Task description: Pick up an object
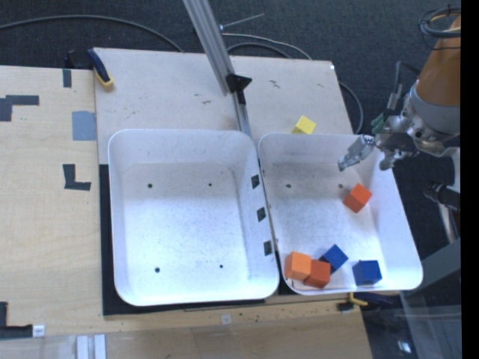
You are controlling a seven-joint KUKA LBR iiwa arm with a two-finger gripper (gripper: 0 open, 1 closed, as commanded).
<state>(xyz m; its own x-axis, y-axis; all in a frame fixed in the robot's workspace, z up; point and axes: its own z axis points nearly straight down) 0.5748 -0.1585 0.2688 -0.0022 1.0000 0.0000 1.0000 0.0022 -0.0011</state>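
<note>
Unmarked orange cube below pincer

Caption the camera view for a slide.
Gripper hovers over right bin above lone orange block; other blocks cluster near front.

No readable text, labels, brands or numbers anywhere. Blocks in the right bin have plain faces, no print. Dark tape pieces on the tabletop are blank shapes, not letters. Small dark tabs along the divide between the bins are too small to tell if anything is written on them. Yellow block behind the bins has no markings.
</note>
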